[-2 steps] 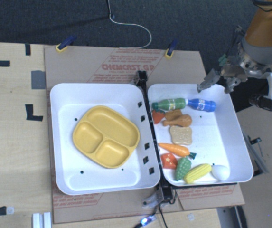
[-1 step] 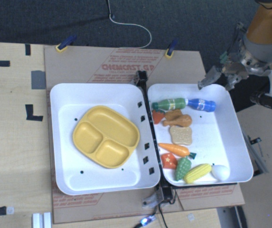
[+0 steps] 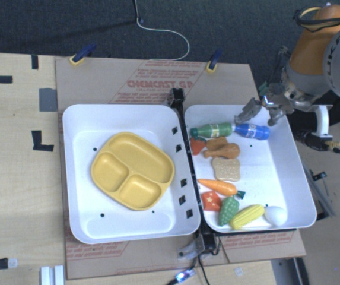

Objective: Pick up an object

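On the left, the shallow white left bin (image 3: 78, 177) holds a yellow plastic plate with three compartments (image 3: 133, 170), lying flat near the bin's middle. Behind both bins, a brown cardboard sheet (image 3: 152, 82) carries red printing; the letters are too blurred to read with any certainty. The shallow white right bin (image 3: 297, 177) holds all the small toys. Along its near edge lie a red toy piece (image 3: 210, 201), a dark green bumpy vegetable (image 3: 229, 209), a yellow corn cob (image 3: 247, 215) and a white egg-shaped object (image 3: 275, 215) — the green one and the corn touching. Above them an orange carrot (image 3: 218, 187) lies slantwise, then a pale slice of bread (image 3: 226, 170), then a brown drumstick-shaped piece (image 3: 222, 149). At the far end a green bottle with a red cap (image 3: 212, 130) lies on its side, and just right of it lies a blue and white bottle (image 3: 253, 132), also on its side. The two-finger gripper (image 3: 260, 113) hangs directly over this blue bottle, its fingers (image 3: 248, 110) spread apart with nothing between them — the bottle rests on the bin floor just below the fingertips.
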`<state>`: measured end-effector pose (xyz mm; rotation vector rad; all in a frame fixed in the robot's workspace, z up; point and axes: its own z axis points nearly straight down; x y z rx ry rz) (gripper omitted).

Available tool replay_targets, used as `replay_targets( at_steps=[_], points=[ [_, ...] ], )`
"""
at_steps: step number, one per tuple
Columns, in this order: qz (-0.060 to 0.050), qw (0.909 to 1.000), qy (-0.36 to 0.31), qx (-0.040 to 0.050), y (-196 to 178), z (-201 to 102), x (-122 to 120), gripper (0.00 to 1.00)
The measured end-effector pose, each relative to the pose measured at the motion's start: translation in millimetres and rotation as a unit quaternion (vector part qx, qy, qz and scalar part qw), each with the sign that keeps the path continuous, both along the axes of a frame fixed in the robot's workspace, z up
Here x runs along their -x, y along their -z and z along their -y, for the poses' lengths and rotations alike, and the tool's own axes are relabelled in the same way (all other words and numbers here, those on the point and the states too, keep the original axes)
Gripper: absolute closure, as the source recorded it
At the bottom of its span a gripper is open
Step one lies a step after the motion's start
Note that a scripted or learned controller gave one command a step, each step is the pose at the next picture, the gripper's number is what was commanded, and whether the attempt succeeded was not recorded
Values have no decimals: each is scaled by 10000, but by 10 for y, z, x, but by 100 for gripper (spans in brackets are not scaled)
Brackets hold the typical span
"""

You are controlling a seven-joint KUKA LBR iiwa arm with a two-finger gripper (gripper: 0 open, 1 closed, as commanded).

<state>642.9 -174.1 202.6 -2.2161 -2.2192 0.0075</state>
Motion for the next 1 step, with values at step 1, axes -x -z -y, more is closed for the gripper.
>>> replay_targets(
  at_steps=[1],
  points=[
    [4,10000,-4,3,642,-42,31,0]
  ],
)
